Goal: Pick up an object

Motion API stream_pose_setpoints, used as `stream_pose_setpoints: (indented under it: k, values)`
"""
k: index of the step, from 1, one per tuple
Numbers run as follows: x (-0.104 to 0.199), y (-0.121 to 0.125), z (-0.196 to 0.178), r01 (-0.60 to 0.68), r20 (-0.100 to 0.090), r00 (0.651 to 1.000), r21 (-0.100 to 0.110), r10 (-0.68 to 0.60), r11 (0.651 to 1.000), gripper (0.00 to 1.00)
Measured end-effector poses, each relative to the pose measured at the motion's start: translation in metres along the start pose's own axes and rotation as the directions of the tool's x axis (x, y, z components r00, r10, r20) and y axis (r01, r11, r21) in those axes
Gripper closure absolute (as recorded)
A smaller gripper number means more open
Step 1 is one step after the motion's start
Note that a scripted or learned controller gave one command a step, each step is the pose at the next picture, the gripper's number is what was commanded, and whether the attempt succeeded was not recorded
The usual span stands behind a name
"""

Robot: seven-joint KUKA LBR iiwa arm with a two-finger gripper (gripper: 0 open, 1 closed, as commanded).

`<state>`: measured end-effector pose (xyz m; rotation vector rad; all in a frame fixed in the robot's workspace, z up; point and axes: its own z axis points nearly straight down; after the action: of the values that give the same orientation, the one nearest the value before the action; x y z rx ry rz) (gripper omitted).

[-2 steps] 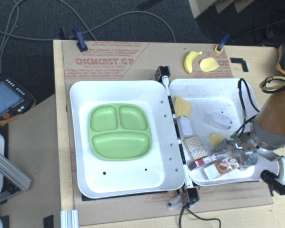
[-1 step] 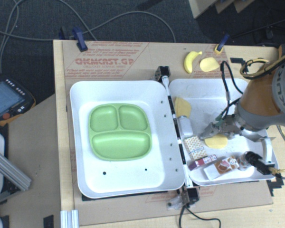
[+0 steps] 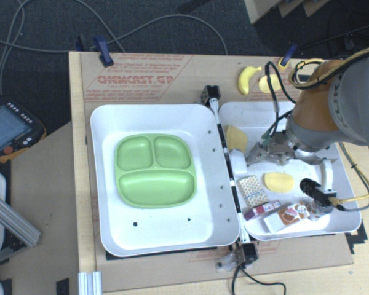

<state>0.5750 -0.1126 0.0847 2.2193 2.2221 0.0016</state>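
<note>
In the right bin (image 3: 344, 221) my gripper (image 3: 269, 150) hangs low over the middle of the floor, on the grey arm with the orange band (image 3: 313, 106). Just below it lies a yellow lemon-shaped object (image 3: 278, 181). A pale yellow wedge (image 3: 237, 138) rests to its left, against the bin's left wall. Nearer the front lie a patterned packet (image 3: 251, 190), a maroon bar (image 3: 262, 210) and a white-and-brown packet (image 3: 291, 215). I see nothing held in the gripper.
The left bin (image 3: 111, 226) holds a green divided plate (image 3: 155, 170). A banana (image 3: 249, 78) lies on the bench behind the right bin. A divider with clamps (image 3: 224, 158) runs between the bins.
</note>
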Motion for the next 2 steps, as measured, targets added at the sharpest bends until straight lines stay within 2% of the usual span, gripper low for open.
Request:
stream_pose_setpoints:
  k: [1, 2]
  values:
    - [0.003, -0.054, 0.000, -0.002, 0.000, 1.000, 0.002, 0.002, 1.000, 0.00]
    - [0.000, -0.073, 0.000, -0.001, 0.000, 1.000, 0.001, 0.001, 1.000, 0.00]
